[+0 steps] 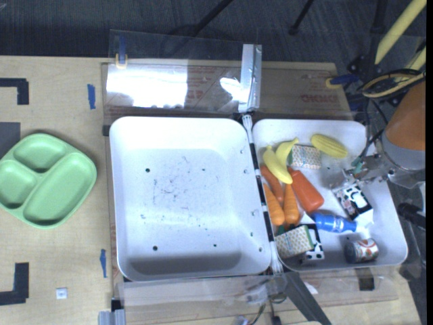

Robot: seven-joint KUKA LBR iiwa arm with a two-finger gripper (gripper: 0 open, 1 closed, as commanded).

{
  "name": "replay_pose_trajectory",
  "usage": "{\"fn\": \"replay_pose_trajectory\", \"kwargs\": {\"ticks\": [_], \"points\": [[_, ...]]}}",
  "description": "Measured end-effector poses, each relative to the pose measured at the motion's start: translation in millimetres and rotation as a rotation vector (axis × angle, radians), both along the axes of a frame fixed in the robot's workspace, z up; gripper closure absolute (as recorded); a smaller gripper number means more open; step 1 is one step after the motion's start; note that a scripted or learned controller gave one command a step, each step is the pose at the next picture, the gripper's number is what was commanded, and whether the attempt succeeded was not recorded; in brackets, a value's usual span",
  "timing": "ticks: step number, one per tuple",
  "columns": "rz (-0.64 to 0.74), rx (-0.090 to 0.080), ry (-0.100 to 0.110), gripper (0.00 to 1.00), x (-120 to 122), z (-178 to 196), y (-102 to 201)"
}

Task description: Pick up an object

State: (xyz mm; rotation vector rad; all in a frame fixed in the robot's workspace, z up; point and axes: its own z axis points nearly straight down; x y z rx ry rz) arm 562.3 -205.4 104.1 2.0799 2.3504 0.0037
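My tool [353, 171] hangs low over the upper right part of the right bin [396, 249], and from this slant I cannot tell what state it is in. The nearest thing to take is the small black-and-white packet [353, 200], lying just below the tool toward the near edge. The blue bottle [335, 223] lies a little farther the same way, its long axis running left to right across the bin. I judge a short drop toward the packet to be the shorter move.
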Motion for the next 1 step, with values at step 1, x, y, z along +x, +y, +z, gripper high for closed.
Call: {"fn": "replay_pose_trajectory", "kwargs": {"ticks": [1], "points": [[-0.113,0.0,0.003,1.0,25.2,86.4,116.7]]}}
